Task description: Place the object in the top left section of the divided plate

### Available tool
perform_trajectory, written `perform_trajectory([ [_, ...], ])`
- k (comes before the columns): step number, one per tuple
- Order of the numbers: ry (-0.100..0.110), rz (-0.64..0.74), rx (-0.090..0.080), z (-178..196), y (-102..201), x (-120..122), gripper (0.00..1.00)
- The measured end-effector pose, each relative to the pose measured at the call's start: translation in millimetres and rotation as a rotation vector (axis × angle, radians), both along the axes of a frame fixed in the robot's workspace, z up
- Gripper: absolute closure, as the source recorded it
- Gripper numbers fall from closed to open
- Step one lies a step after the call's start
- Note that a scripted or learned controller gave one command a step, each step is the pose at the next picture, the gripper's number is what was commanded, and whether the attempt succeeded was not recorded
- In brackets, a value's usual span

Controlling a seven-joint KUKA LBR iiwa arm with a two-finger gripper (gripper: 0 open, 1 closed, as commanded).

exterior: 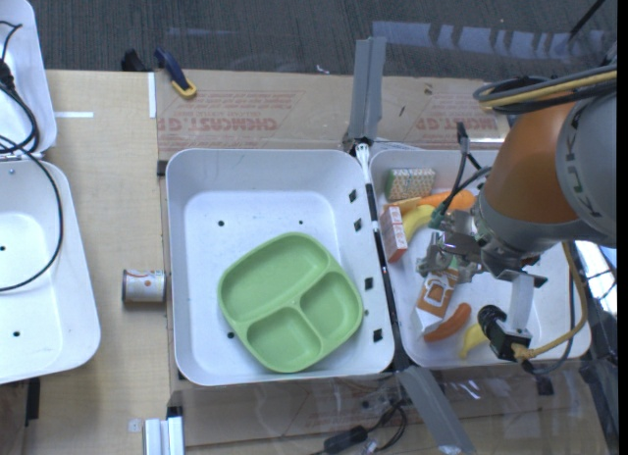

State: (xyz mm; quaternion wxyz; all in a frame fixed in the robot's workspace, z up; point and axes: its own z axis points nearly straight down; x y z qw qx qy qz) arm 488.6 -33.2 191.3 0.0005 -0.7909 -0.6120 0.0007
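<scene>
1. The jaws (449,255) hang low over the right bin (579,340), at the end of the grey arm (549,174) with its orange band; I cannot tell from here how they stand, nor whether anything sits between them.
2. Just below the jaws lies a small orange-and-white packet (435,296), and below that an orange-red sausage-shaped piece (450,323) with a yellow piece (474,338) beside it.
3. Just left of the jaws a red-and-white carton (393,231) rests against the bin's left wall; above and slightly left sit a yellow banana-like piece (418,217), an orange piece (446,199) and a speckled green block (409,182).
4. Well to the left of the jaws, in the left bin (196,198), the green divided plate (290,301) lies flat and turned at an angle, all three of its sections bare.
5. Farther left still, outside the bins on the table (108,198), a small can (144,286) lies on its side.
6. Up and far left of the jaws, near the table's back edge, rests a blue-and-yellow tool (175,75).
</scene>
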Motion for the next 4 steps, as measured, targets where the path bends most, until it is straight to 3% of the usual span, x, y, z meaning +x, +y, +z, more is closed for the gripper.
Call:
perform_trajectory([
  [1,0.004,0.323,0.0,-1,74,1,1.0],
  [2,0.002,0.258,-0.001,-1,48,12,1.0],
  [3,0.0,0.618,-0.001,42,89,-11,1.0],
  [4,0.0,0.617,-0.001,42,89,-11,0.0],
])
